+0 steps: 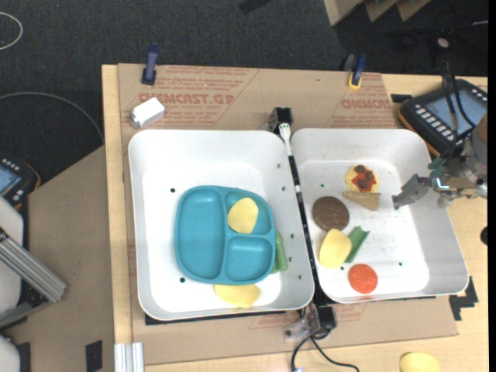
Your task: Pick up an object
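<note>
The right bin [415, 149] holds a small pizza-like toy [362, 178], a tan wedge [363, 200], a brown round disc [330, 212], a yellow piece [335, 248], a green strip [356, 241] and a red ball [362, 278]. My gripper [405, 197] hangs over the right side of this bin, just right of the tan wedge and apart from it. The left bin [155, 169] carries a teal divided plate [209, 235] with a yellow piece [243, 215] on it. Another yellow piece [236, 293] lies in front of the plate.
A green strip [280, 253] lies against the plate's right edge. On the board behind the bins sit a white block [147, 112] and two blue clamps [149, 64] [356, 70]. A control pendant [442, 115] lies at the far right, and a yellow object [418, 361] at the bottom right.
</note>
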`<state>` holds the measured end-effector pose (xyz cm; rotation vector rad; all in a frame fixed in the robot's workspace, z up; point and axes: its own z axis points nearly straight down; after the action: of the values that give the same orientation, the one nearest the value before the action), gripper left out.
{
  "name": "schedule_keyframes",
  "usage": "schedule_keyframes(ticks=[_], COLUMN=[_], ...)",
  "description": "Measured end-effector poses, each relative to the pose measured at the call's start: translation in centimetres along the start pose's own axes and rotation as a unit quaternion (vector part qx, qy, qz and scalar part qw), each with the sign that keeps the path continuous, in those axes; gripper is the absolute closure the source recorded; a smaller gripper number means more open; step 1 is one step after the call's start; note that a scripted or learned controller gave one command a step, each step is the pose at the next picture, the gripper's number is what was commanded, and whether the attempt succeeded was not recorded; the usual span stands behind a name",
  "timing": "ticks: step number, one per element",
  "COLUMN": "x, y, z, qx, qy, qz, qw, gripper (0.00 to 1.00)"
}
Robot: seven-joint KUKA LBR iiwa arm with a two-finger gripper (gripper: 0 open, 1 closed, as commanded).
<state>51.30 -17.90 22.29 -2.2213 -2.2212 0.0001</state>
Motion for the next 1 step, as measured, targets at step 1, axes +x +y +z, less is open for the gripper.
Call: schedule_keyframes(ticks=[1], x=[5.12], y=[-3.72], z=[11.47], qx=[0.006], qy=[0.003], qz=[-0.001], qw=[1.0000], gripper=[0.00])
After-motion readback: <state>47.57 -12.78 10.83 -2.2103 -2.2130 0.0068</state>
